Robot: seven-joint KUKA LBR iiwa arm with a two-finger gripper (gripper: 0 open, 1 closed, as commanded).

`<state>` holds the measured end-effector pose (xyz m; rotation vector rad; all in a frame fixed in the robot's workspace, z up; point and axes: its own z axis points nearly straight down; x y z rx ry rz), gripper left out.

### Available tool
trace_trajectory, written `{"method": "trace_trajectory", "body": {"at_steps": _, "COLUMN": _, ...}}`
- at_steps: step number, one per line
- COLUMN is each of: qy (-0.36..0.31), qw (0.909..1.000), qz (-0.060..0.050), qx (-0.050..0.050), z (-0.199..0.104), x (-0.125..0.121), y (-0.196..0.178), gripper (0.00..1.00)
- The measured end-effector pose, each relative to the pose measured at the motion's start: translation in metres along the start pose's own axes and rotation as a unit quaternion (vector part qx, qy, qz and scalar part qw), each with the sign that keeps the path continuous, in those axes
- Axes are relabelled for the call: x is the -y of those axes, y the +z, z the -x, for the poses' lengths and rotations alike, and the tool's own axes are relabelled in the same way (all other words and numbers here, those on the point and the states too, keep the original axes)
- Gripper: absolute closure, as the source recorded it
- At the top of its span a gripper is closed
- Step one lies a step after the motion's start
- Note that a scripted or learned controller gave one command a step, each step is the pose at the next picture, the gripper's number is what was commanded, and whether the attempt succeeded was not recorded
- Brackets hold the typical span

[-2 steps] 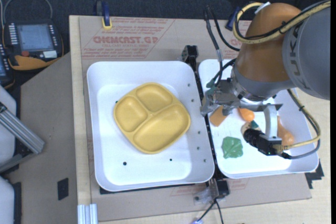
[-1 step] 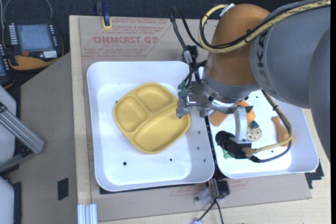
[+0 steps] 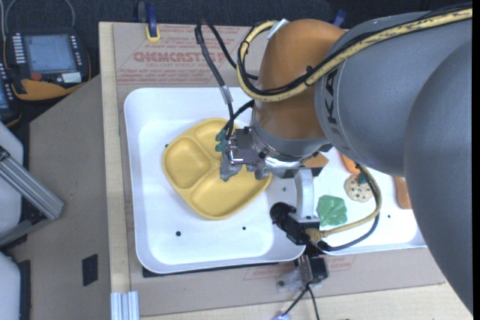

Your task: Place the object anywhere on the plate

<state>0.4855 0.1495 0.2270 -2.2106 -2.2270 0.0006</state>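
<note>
A yellow plate (image 3: pixel 191 165) with three compartments lies in the middle of the left white bin (image 3: pixel 142 183). My gripper (image 3: pixel 238 160) hangs over the plate's right edge, under the big orange and grey wrist that hides much of it. I cannot make out any object in it. In the right bin (image 3: pixel 390 234) lie a green leafy piece (image 3: pixel 332 210), a round speckled cookie (image 3: pixel 358 189) and an orange piece (image 3: pixel 351 161), partly covered by the arm.
The arm spans the right bin and the top right of the view. Black cables (image 3: pixel 214 60) run from the wrist across the left bin's far rim. A black cable connector (image 3: pixel 289 223) hangs over the divide between the bins. A handheld control pad (image 3: pixel 46 60) sits far left.
</note>
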Motion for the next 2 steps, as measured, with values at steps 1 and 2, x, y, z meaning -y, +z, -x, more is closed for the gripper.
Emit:
{"method": "trace_trajectory", "body": {"at_steps": 1, "qy": 0.003, "qw": 1.0000, "qz": 0.001, "qx": 0.001, "z": -0.0088, "x": -0.0095, "y": 0.0087, "gripper": 1.00}}
{"method": "trace_trajectory", "body": {"at_steps": 2, "qy": 0.003, "qw": 1.0000, "qz": 0.001, "qx": 0.001, "z": -0.0085, "x": -0.0093, "y": 0.0082, "gripper": 0.00}}
